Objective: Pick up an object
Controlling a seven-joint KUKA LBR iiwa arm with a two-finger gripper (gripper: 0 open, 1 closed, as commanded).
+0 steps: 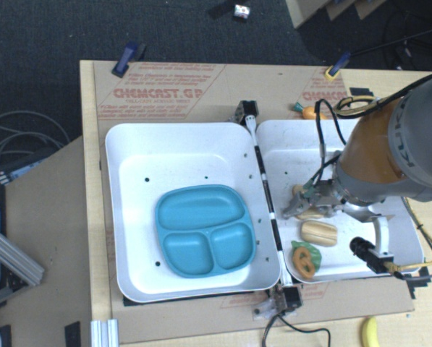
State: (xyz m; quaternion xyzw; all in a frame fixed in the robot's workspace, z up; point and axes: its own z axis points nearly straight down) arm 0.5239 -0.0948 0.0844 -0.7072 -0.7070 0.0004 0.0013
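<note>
A grey robot arm with an orange band (pixel 378 147) reaches in from the right over the right-hand shallow white plastic bin (pixel 288 147), its two-finger metal gripper (pixel 307 202) low near the bin's left wall. Whether the fingers are spread or closed cannot be told from this angle. Just nearer lies a tan, loaf-shaped toy bread roll (pixel 318 232), and nearer still an orange toy vegetable with green leaves (pixel 303 259) rests in the bin's near left corner. In the left-hand shallow white plastic bin (pixel 129 147) sits a blue three-compartment plastic tray (pixel 203 228). The risk appears to be a miss: the gripper hangs slightly far of the roll, so closing there could catch nothing, or nudge the rounded roll toward the vegetable.
</note>
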